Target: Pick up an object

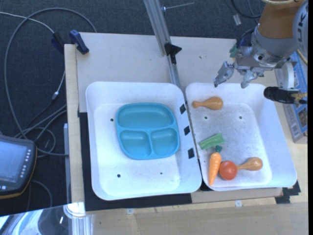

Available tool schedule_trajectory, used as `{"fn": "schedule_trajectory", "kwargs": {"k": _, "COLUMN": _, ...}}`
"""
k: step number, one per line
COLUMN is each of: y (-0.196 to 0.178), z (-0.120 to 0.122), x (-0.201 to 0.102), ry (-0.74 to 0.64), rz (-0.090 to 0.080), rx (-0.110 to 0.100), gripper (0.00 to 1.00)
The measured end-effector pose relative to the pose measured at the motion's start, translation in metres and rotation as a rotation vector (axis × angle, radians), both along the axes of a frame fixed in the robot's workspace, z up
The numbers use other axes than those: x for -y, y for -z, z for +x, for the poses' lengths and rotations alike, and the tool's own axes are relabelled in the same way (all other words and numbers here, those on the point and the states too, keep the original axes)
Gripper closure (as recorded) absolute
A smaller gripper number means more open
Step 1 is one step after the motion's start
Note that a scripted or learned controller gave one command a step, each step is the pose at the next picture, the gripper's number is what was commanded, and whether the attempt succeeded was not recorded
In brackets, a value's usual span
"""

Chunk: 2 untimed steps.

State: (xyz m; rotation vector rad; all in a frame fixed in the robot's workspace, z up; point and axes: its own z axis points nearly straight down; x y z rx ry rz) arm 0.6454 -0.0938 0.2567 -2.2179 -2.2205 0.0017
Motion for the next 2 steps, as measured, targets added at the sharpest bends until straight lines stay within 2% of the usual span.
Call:
{"fn": "schedule_trajectory", "kwargs": {"k": 1, "y": 0.0, "z": 0.0, "x": 0.0, "ry": 0.0, "rz": 0.0, "rx": 0.0, "gripper": 0.0}}
{"fn": "schedule_trajectory", "kwargs": {"k": 2, "y": 0.043, "z": 0.003, "x": 0.003, "ry": 0.001, "rz": -0.001, "rx": -0.004, "gripper": 0.0}}
